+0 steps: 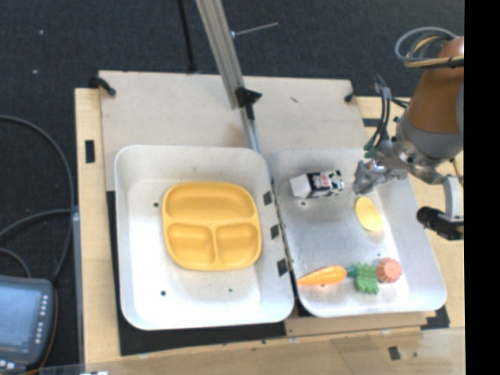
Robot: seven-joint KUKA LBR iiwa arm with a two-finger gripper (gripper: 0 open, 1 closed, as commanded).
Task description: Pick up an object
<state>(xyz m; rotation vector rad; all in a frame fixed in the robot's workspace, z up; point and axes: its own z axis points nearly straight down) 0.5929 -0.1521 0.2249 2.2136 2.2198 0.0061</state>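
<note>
Landmark: right bin [426, 287], the shallow white one nearer the arm; all places below are read off it.
Arm: grey, orange band above the wrist, reaching in over the right bin's far right rim.
Gripper [367, 176]: hangs over the far right part of the right bin, just beyond the lemon.
Jaws: too small and dark to read; cannot tell how far apart they stand, and nothing shows between them.
Lemon [369, 214]: yellow, lying in the right bin's middle right, nearest thing to the gripper, so judged the likely pick.
Small car [316, 183]: white and black toy, far left part of the right bin, near the gripper but apart from it.
Carrot [322, 276]: orange, near the right bin's front left corner.
Green toy [365, 278]: beside the carrot, touching or almost touching an orange-pink ball [389, 269] along the front.
Yellow tray [211, 225]: three compartments, in the left bin [141, 170] next to the right bin.
Doing the step well: centre over the lemon, straddle its narrow width, descend straight; a rounded skin may squirt out of an off-centre pinch.
Writing: dark marks on the small car, not legible; no brand readable anywhere.
</note>
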